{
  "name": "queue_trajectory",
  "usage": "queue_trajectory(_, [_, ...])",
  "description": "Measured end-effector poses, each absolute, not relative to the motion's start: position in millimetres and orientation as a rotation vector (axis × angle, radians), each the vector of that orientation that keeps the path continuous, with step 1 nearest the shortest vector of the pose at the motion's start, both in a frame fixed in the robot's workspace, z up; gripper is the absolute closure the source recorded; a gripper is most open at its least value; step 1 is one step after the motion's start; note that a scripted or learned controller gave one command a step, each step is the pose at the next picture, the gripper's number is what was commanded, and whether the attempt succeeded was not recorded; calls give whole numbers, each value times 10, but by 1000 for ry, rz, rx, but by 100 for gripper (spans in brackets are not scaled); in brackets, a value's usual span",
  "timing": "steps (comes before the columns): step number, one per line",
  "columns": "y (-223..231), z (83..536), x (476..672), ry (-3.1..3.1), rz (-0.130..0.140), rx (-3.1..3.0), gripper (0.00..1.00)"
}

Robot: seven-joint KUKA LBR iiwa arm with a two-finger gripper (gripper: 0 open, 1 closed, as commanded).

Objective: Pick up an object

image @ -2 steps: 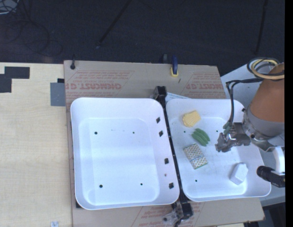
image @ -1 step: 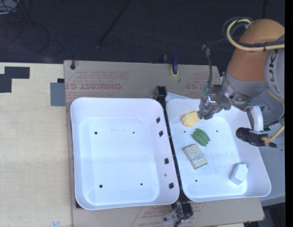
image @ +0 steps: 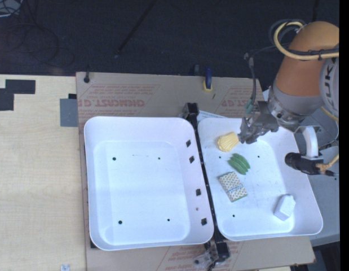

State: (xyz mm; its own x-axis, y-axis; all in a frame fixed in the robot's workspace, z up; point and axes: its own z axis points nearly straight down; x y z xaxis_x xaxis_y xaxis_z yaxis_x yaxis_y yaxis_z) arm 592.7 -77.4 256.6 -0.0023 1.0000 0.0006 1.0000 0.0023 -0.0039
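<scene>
The arm [image: 309, 66] ran off the picture's right edge. The gripper [image: 248, 134] was a small dark blur beside the yellow object [image: 226, 142], its state unreadable. The patterned packet [image: 233, 186] bore print too small to read.

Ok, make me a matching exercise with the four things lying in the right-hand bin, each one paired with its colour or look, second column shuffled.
Things:
1. Item beside the end effector
2. Item in the middle of the bin
3. Flat packet
4. Block near the bin's front right corner

Looks:
A. White
B. Green
C. Patterned in pale green and white
D. Yellow

Pairs: 1-D, the yellow item; 2-B, the green item; 3-C, the patterned packet; 4-A, the white block.
</scene>
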Motion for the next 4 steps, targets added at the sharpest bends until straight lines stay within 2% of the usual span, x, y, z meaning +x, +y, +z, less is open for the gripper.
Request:
queue_trajectory(1, [119,2919,5606,-2229,-2,-2210,100])
queue_trajectory(2, [349,3114,5248,-2222,2,-2215,100])
queue_trajectory(3, [1126,3740,5387,-2231,-8,-2212,100])
queue_trajectory(4, [1573,3391,5599,-2223,8,-2214,100])
